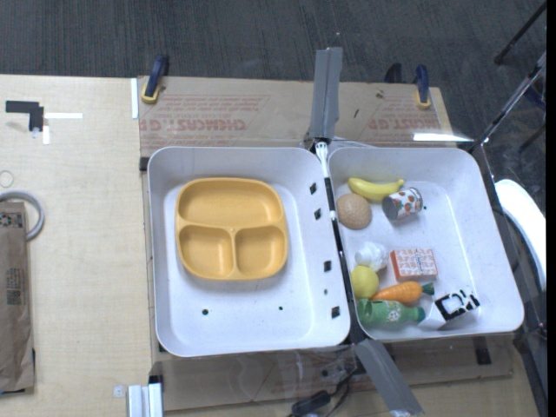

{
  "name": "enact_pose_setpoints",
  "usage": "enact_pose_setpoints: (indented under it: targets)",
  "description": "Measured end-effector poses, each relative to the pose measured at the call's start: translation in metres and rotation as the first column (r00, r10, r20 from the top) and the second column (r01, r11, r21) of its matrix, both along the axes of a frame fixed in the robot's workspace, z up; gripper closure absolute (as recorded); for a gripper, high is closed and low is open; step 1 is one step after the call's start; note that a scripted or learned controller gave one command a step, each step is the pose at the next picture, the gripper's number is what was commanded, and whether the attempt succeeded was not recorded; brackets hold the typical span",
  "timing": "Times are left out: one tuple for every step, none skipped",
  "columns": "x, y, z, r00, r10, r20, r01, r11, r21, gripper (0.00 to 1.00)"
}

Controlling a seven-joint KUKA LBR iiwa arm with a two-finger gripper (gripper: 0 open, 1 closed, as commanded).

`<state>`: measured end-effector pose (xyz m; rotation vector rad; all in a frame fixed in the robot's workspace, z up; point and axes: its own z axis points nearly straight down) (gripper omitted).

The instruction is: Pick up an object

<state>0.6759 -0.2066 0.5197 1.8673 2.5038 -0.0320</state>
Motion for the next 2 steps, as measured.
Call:
enact_pose_setpoints:
  targets:
    - [0.0016,0.0012,0.0078,1.0,0.003,0.0,-0.003,1.0,-0.003,1.0]
    - [0.0032,0.0024,0.0157,1.0,0.006,0.001,-0.006,1.0,-0.005,1.0]
